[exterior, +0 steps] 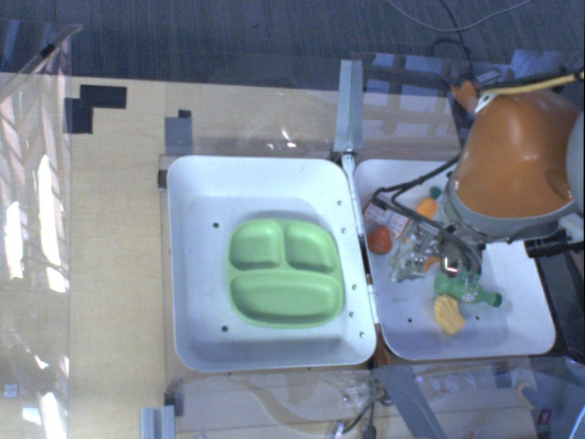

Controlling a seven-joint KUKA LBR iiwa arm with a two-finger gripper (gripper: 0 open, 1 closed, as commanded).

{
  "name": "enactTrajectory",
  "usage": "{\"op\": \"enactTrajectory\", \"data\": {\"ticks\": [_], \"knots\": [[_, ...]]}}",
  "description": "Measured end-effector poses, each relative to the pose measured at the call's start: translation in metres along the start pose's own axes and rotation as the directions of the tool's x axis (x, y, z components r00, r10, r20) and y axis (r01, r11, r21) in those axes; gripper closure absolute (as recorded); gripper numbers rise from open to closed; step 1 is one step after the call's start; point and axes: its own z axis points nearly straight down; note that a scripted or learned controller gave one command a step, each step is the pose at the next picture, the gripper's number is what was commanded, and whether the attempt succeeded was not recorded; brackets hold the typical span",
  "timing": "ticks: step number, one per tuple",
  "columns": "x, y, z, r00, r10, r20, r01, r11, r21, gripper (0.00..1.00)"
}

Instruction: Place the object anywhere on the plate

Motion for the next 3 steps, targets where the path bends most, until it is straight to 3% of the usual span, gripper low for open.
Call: {"op": "enactTrajectory", "data": {"ticks": [1,2,3], "knots": [[0.021,0.071,0.008,0.956,-0.294,0.001,0.294,0.956,-0.002,1.0],[0.021,0.151,-0.057,0.887,-0.461,0.006,0.461,0.887,-0.003,1.0],[0.028,0.17,-0.143,0.641,-0.768,0.016,0.768,0.641,0.001,1.0]]}}
